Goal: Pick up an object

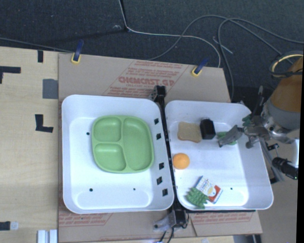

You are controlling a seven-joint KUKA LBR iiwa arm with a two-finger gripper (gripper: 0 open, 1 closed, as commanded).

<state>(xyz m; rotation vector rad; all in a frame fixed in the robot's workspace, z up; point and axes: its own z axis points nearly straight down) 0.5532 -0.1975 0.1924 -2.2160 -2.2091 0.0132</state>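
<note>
Grey gripper [232, 137] low over right bin [250, 173], near its right wall; fingers too blurred to judge, grasp cannot tell. Just left: black block [207, 128] touching tan sponge [189, 132]. Orange ball [181, 161] beside divider. Green toy [195, 198] partly covering small packet [210, 189]. Green tray [123, 144] in left bin [75, 140].

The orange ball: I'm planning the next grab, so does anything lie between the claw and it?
Nothing visible does. The claw is over the right bin, and bare white floor runs from it to the orange ball. The black block and tan sponge sit farther back, off that line.
</note>
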